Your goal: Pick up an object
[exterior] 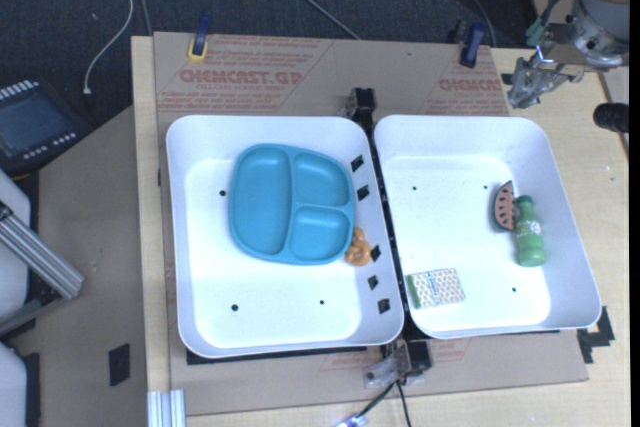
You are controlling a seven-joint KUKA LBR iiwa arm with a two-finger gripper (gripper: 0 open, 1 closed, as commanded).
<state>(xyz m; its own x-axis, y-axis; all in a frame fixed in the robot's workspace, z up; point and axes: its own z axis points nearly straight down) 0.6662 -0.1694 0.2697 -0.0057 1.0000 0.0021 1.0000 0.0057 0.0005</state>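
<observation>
While the gripper (pixel 527 87) hangs up by the top right corner of the bench (pixel 150 215), outside both bins, nothing has been picked up yet. I cannot tell if it is open or shut, because it is small and blurry from up here. Nothing shows in it, so I would say it holds nothing.

2 white bins sit side by side. The left bin (pixel 190 245) has a big blue plate (pixel 290 203) with 3 parts in it. A small orange thing (pixel 358 248) lies touching the plate's lower right edge, close to the wall between the bins. I cannot tell what it is.

The right bin (pixel 450 155) has 3 things that could be picked. A green bottle (pixel 528 233) lies on its side near the right wall. A watermelon slice (pixel 502 206) lies just beside it, touching its top end or nearly so. A little flat packet (pixel 435 288) with a green edge lies near the bottom left corner of that bin, well apart from the other 2.

So the job is at its very start, I think. All the steps are left: the arm (pixel 600 15) has to move over a bin, go down, close on 1 thing, and lift it up. The bottle looks like the easiest to grab, as it is round and tall enough to pinch. The flat packet could be hard to get hold of. The slice sits so close to the bottle that a grab there might bump both
</observation>
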